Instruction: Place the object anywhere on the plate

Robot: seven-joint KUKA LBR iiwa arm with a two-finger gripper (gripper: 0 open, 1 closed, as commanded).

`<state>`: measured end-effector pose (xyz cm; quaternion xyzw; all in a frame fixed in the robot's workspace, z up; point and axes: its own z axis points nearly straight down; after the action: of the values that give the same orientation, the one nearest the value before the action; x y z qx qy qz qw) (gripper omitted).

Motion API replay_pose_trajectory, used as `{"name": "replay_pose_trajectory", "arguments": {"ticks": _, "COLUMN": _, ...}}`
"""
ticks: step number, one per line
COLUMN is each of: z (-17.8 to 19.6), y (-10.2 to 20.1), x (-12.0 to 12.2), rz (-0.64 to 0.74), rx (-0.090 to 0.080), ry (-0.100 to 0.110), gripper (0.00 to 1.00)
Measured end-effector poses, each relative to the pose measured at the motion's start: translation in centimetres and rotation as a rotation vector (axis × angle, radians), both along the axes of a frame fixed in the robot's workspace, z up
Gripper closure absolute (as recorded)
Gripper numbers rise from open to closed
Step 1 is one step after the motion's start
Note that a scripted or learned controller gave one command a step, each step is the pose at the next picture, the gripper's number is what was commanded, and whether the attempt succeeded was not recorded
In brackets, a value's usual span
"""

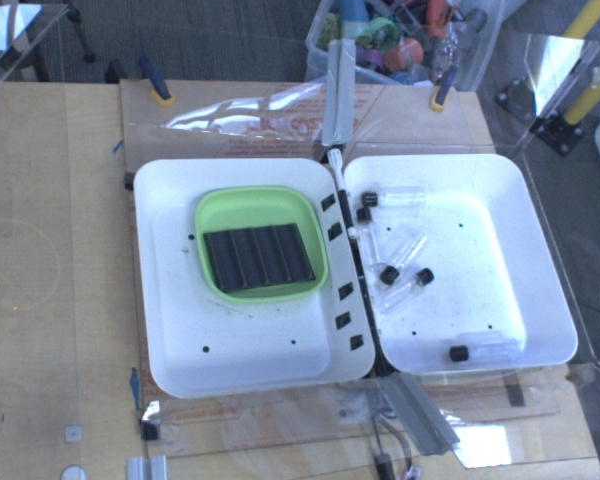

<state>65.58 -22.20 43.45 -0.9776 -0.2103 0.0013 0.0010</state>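
A green square plate (212, 211) sits in the left bin (170, 348). On the plate lies a dark ribbed rectangular object (258, 257). The right bin (510, 268) holds several clear vials with black caps: one near the back (392, 199), two crossing in the middle (405, 261), and one at the front (480, 351).
A clear tub of colourful toys (405, 18) stands behind the bins. A metal divider (338, 98) runs from the back toward the seam between the bins. A yellow pole and black base (565, 118) stand at the far right. Bare wooden bench (50, 268) spreads to the left.
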Motion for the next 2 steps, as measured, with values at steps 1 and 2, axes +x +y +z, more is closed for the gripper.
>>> {"name": "replay_pose_trajectory", "arguments": {"ticks": 1, "z": -0.46, "y": 0.02, "x": 0.41, "rz": -0.094, "rx": 0.0, "ry": -0.001, "gripper": 0.0}}
{"name": "replay_pose_trajectory", "arguments": {"ticks": 2, "z": 0.01, "y": -0.18, "x": 0.18, "rz": -0.196, "rx": 0.0, "ry": -0.005, "gripper": 0.0}}
